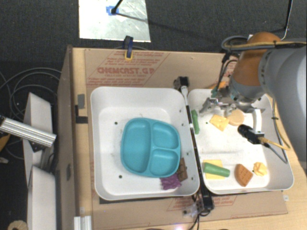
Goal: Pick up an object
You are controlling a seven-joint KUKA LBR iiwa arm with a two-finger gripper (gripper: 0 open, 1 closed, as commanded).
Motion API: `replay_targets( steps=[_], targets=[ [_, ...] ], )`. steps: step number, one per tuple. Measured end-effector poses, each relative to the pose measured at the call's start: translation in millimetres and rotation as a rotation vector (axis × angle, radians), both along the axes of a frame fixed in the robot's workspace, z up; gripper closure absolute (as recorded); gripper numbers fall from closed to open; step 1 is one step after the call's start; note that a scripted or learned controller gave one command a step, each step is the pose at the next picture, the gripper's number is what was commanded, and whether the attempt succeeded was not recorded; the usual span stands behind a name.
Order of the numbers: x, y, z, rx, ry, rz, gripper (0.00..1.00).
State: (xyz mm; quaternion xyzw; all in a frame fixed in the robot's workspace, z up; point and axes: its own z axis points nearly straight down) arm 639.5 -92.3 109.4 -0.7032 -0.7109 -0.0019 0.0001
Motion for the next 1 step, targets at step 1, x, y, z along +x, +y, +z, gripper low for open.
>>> replay_targets(
  steps=[1],
  targets=[
    [2.8, -27.8, -20.4, -0.004, -0.007, -0.009, 0.00]
  ],
)
